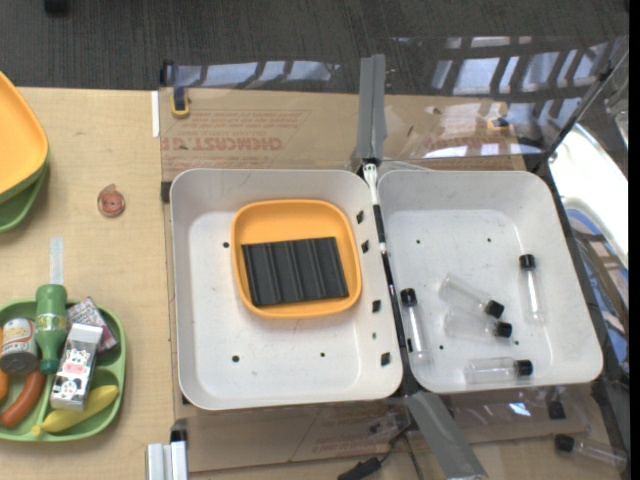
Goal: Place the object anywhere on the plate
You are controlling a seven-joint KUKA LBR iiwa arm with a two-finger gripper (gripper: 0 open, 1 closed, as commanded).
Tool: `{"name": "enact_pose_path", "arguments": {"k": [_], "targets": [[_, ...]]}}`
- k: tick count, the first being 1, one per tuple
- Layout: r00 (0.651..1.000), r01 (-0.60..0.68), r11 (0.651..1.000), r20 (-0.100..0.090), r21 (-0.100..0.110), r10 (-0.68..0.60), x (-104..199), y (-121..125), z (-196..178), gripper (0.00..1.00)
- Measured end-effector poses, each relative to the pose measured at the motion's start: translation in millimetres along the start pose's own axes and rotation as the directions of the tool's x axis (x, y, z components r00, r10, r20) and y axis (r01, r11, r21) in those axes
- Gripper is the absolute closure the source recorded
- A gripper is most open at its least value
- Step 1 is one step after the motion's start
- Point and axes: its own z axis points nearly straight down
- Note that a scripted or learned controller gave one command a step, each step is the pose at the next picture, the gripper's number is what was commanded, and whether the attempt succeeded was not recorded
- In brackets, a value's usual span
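Note:
An orange square plate lies in the left white bin, toward its back. A black ribbed rectangular mat lies flat on the plate and covers most of its middle. In the right white bin lie several clear plastic tubes with black caps. One tube is near the right wall, one lies along the left wall, and one is by the front edge. Two more tubes lie in the middle.
On the wooden table to the left stand a green plate of toy food, an orange dish over a green one, and a small pink disc. Flat cardboard lies behind the bins.

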Motion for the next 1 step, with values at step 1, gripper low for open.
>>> {"name": "enact_pose_path", "arguments": {"k": [1], "targets": [[0.971, 0.238, 0.971, 0.0, 0.0, -0.238, -0.5, 0.0, 0.0, 1.0]]}}
